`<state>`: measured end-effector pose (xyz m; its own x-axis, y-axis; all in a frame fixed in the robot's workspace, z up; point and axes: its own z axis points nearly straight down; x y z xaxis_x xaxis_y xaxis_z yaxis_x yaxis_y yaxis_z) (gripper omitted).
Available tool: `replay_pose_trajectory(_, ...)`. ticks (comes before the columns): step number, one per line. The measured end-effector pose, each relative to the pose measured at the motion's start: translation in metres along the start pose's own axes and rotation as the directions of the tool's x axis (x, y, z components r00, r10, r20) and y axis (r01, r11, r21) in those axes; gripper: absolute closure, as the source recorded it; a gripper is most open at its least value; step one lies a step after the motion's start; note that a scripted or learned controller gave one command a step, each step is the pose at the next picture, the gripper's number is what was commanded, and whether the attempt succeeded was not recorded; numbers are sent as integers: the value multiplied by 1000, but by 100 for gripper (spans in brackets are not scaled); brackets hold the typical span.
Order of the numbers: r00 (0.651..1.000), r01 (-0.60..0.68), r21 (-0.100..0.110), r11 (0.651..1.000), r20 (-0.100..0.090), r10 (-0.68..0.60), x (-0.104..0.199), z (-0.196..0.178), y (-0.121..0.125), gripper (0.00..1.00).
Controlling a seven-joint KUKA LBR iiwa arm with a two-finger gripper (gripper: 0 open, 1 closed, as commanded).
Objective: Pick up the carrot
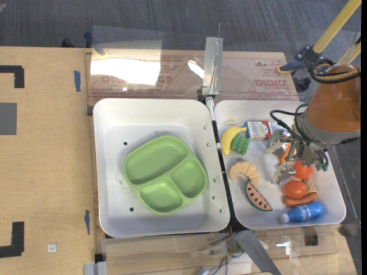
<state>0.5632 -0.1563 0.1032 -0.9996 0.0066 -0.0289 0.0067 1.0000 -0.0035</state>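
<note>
1. Carrot [300,199] lies in right bin [338,211], front right, between tomato [295,188] and blue bottle [302,212]; not lifted.
2. Gripper [298,162] is low just behind the tomato; grip state unreadable, nothing visibly held.
3. Left: grasp, lift.

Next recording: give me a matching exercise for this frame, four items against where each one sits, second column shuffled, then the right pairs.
Items:
1. green divided plate
2. blue bottle
3. watermelon slice
4. banana

Places:
A. front right corner of the right bin
B. near the divider, at the back of the right bin
C. middle of the left bin
D. front of the right bin, just below the croissant

Pairs: 1-C, 2-A, 3-D, 4-B
</note>
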Motion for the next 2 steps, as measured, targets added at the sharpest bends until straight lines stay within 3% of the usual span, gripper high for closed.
replay_pose_trajectory(1,973,-229,0,973,-16,229,21,12,-10,0)
replay_pose_trajectory(2,974,-227,1,974,-1,227,16,-1,-10,100)
